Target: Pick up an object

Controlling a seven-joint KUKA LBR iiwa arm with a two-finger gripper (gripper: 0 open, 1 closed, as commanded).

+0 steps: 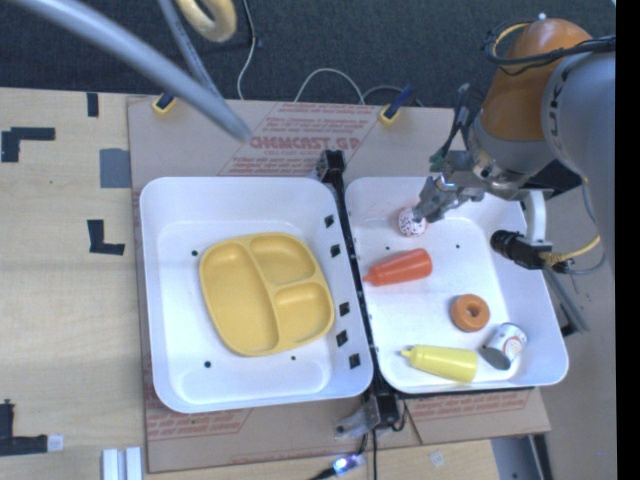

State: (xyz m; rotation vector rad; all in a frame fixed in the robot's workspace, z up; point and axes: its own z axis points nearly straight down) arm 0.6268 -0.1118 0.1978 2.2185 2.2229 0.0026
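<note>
Gripper (428,208) sits low in my right bin (520,368), just beside a small speckled ball (410,223); I cannot tell whether it grips anything.

Two bins sit side by side on the table (60,268): the left bin (160,208) holds a divided tray (265,293) near its centre. In the right bin (545,353), a small ball (411,223) lies toward the rear left, with a carrot (400,267) just in front of it. A donut (469,312) lies right of centre; a bottle (441,361) and a small can (505,345) rest along the front edge, the can to the right of the bottle.
</note>
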